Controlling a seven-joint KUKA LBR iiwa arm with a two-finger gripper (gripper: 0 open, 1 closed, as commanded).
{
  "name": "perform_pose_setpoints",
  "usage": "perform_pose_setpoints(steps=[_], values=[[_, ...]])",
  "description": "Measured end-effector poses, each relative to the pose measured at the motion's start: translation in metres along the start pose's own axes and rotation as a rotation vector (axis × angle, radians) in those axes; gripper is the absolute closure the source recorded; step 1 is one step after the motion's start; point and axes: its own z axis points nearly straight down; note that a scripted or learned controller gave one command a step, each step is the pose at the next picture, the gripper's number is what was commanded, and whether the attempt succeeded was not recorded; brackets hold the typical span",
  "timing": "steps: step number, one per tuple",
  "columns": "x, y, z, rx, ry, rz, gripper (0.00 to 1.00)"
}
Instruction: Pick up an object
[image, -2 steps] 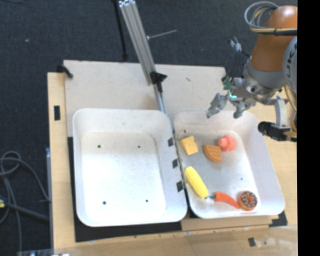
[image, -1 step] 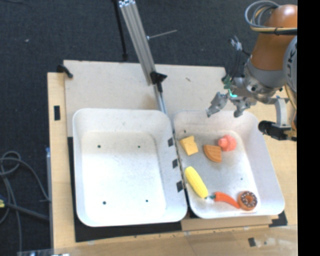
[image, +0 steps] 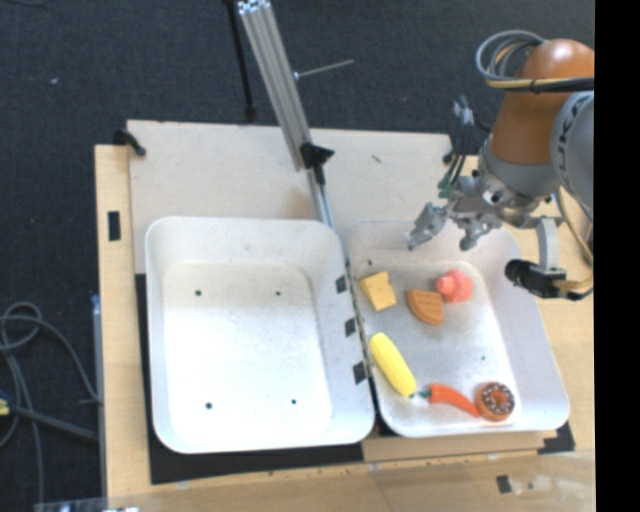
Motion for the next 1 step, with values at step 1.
perform_pose_setpoints(steps=[1], values=[[0.0018, 0.0062, 0.0601, 0.002, 0.001, 0.0, 0.0]])
